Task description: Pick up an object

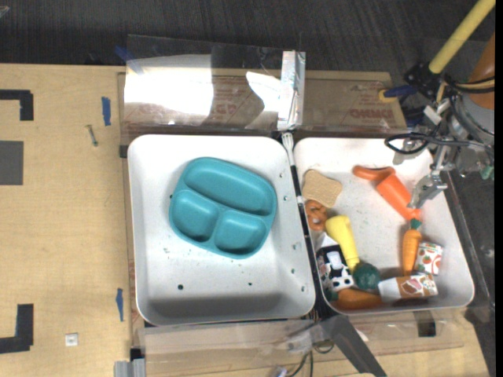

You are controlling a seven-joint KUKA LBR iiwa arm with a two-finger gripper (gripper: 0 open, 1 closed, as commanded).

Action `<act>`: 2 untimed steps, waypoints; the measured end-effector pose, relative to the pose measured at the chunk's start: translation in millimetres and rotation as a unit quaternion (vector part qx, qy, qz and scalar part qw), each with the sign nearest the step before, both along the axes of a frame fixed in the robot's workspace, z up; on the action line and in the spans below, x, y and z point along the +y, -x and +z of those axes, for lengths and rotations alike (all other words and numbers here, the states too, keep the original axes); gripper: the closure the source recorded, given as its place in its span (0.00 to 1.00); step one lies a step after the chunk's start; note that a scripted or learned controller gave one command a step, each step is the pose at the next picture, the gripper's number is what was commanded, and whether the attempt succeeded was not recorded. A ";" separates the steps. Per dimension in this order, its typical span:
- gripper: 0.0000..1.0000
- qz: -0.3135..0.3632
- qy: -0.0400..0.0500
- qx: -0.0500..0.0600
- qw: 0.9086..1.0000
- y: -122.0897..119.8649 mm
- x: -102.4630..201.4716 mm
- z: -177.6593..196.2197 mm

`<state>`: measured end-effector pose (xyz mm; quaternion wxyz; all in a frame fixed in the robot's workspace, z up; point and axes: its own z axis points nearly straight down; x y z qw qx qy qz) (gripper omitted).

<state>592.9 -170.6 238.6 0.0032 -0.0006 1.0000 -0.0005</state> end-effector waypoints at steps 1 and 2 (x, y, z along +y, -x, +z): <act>0.00 -0.078 0.000 -0.001 0.997 32.1 -28.3 -140.3; 0.00 -0.091 0.000 -0.001 0.996 60.2 -53.5 -150.6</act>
